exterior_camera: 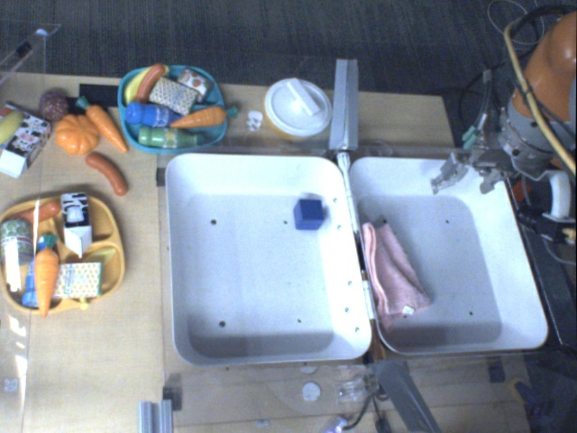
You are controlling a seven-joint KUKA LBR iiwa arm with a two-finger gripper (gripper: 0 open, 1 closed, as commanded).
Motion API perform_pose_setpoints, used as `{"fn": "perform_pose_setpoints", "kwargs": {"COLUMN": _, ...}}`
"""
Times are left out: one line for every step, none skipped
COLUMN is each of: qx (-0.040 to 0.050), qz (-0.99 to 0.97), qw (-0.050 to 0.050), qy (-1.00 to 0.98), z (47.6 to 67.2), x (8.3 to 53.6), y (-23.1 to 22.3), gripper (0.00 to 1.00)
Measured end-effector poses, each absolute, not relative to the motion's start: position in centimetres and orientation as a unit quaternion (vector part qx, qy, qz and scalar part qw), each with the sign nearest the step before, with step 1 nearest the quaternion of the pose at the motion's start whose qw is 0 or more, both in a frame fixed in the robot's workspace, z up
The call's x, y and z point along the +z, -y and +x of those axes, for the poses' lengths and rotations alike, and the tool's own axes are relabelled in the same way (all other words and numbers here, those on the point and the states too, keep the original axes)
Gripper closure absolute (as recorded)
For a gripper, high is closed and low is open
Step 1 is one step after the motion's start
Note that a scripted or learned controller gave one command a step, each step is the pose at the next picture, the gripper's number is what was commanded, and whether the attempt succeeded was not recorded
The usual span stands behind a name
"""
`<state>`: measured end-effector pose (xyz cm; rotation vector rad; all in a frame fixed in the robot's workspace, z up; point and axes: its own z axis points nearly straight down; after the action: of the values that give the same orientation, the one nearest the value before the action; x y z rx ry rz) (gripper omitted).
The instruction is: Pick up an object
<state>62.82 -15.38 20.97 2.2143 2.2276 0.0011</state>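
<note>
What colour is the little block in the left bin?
The block is blue, seen clearly in the camera view from above.

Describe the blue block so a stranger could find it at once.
Look at the left white bin of the two on the bench. The blue block sits near its upper right corner, the one dark, cube-shaped thing on that white floor.

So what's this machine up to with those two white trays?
It is a robot arm meant to pick up an object. Right now its gripper hovers at the far right corner of the right bin, with nothing between its fingers. A pink cloth lies against that bin's left wall, and a small blue block sits in the left bin. Neither has been picked up yet.
</note>
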Motion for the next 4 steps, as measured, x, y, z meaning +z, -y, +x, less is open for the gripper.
{"fn": "perform_pose_setpoints", "kwargs": {"qx": 0.0019, "qz": 0.691, "qw": 0.002, "qy": -0.723, "z": 59.7, "x": 9.5, "y": 10.7, "gripper": 0.0}}
{"fn": "perform_pose_setpoints", "kwargs": {"qx": 0.0012, "qz": 0.637, "qw": 0.002, "qy": -0.771, "z": 67.0, "x": 8.7, "y": 10.4, "gripper": 0.0}}
{"fn": "perform_pose_setpoints", "kwargs": {"qx": 0.0012, "qz": 0.622, "qw": 0.003, "qy": -0.783, "z": 64.0, "x": 14.1, "y": 15.9, "gripper": 0.0}}
{"fn": "perform_pose_setpoints", "kwargs": {"qx": 0.0013, "qz": 0.716, "qw": 0.002, "qy": -0.698, "z": 66.8, "x": 13.1, "y": 15.2, "gripper": 0.0}}
